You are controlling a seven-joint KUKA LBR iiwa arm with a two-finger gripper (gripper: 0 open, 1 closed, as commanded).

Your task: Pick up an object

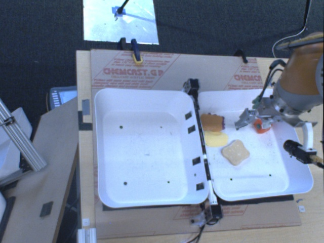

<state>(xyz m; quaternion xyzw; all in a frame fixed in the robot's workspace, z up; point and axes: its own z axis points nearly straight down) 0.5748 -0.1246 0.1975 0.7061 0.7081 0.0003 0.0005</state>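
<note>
The right bin (263, 178) holds several small objects. A brown and orange block (212, 121) lies by the divider, with a pale yellow slice (216, 139) just in front of it. A tan toast-shaped piece (235, 152) sits nearer the middle. A small orange-red object (262, 127) lies at the back right of the bin. My gripper (255, 117) hangs low over the back of this bin, right at the orange-red object and partly covering it. I cannot tell whether it touches or holds the object.
The left bin (106, 151) stands beside the right one, joined by black clips (196, 161) along the divider. A black fitting (297, 152) sticks in at the right bin's right rim. A cardboard sheet (152, 71) lies under both bins.
</note>
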